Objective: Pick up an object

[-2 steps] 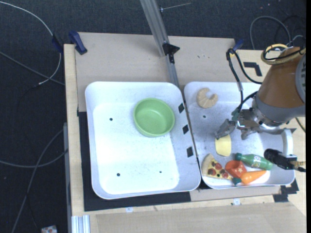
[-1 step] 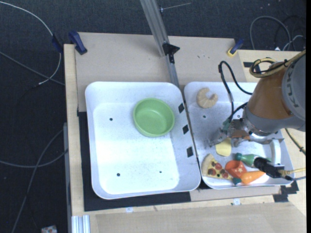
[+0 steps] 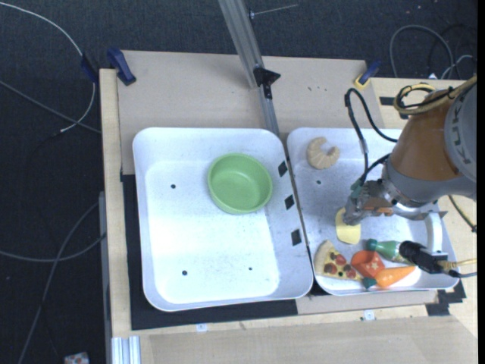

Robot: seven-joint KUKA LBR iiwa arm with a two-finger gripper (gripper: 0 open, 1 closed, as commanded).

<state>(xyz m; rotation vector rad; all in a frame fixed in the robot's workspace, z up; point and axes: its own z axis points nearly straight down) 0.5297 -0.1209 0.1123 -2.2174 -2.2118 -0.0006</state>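
**Clerk:** Across the bench, item one: left bin [image 3: 163, 275], white, holding a green bowl [image 3: 240, 183] upright toward its far right side.

**Checker:** And the right bin [image 3: 303, 146]?

**Clerk:** Contents as follows. Tan croissant [image 3: 323, 152], far end, well apart from the rest. Pale yellow piece [image 3: 348, 229], mid-bin. Pizza slice [image 3: 336, 262], red pepper [image 3: 367, 264], orange carrot [image 3: 395, 275] and a green-handled item [image 3: 383, 246], clustered along the near edge.

**Checker:** Arm?

**Clerk:** Grey arm with orange band [image 3: 427, 154] enters from the right. Gripper [image 3: 354, 217] sits low, directly over the yellow piece, touching or just above it.

**Checker:** Claw spread or pinching?

**Clerk:** Cannot tell; the angle hides it. Nothing is visibly lifted.
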